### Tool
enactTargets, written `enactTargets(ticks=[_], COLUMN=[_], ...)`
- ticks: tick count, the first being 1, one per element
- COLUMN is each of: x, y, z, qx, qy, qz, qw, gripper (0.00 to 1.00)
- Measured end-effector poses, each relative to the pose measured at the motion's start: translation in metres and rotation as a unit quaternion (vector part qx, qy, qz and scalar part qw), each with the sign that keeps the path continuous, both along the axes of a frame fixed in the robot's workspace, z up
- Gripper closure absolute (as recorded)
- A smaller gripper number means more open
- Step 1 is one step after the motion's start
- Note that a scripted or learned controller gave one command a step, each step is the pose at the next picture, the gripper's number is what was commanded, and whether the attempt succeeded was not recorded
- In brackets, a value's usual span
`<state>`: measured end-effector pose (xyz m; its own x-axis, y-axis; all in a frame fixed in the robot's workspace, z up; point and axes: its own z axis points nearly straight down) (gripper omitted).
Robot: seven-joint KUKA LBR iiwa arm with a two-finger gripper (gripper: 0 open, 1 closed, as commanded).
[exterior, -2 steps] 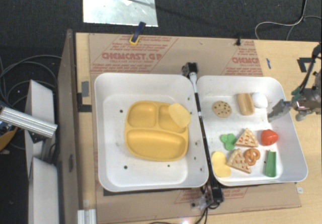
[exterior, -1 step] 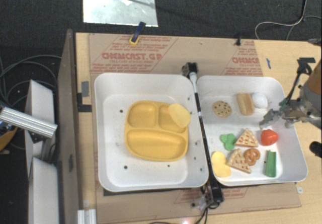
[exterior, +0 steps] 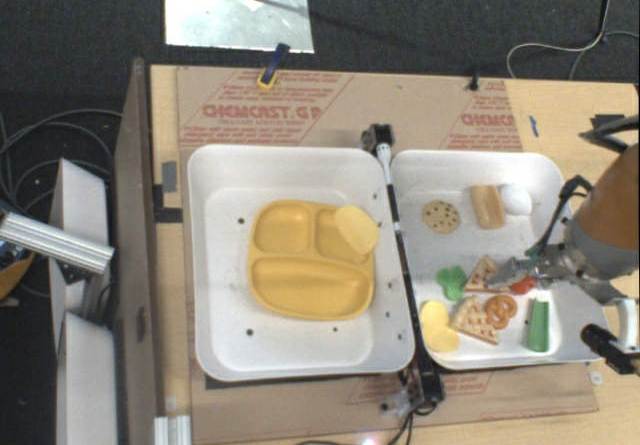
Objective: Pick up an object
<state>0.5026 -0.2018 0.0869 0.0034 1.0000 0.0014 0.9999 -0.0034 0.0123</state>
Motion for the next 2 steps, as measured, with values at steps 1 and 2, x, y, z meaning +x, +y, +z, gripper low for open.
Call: enactTargets(ticks=[1, 2], x=[0.003, 0.032], y=[0.0, -0.005], z=[0.015, 0.109], qx=[-0.0014, -0.0033], qy=[-0.003, 0.0], qz=[0.003, 0.004], qw=[1.0, 1.0], gripper=[1.0, 1.0])
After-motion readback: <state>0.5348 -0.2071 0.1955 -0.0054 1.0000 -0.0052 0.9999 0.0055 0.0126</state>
